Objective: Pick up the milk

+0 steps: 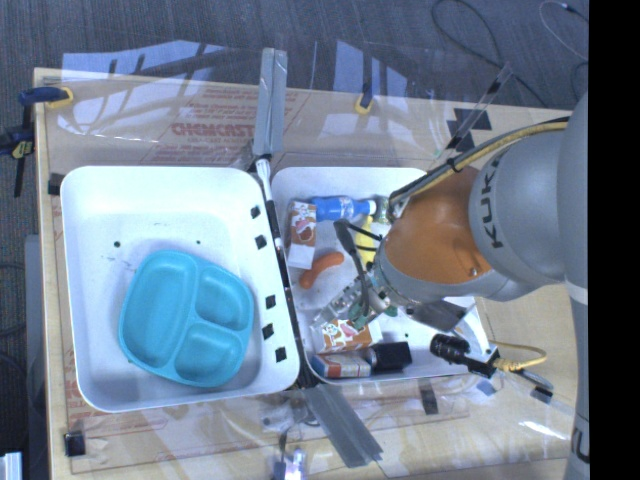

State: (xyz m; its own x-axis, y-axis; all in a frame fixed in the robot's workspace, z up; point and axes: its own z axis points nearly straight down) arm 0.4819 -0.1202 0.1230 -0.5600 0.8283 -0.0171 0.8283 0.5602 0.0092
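In the right bin (300, 183), a small white carton with red and green print (345, 336), which looks like the milk, lies on its side near the front. My gripper (358, 303) hangs just above its upper edge, under the orange wrist band (430, 243). I cannot tell whether it touches the carton. A second small carton, brown and white (303, 226), stands at the bin's back left, well apart from the gripper.
A blue bottle (335, 208) lies along the right bin's back wall. An orange sausage (322, 266) rests left of the gripper. A black block (391, 356) and a reddish item (345, 369) lie at the front wall. The left bin (90, 218) holds a blue divided plate (188, 316).
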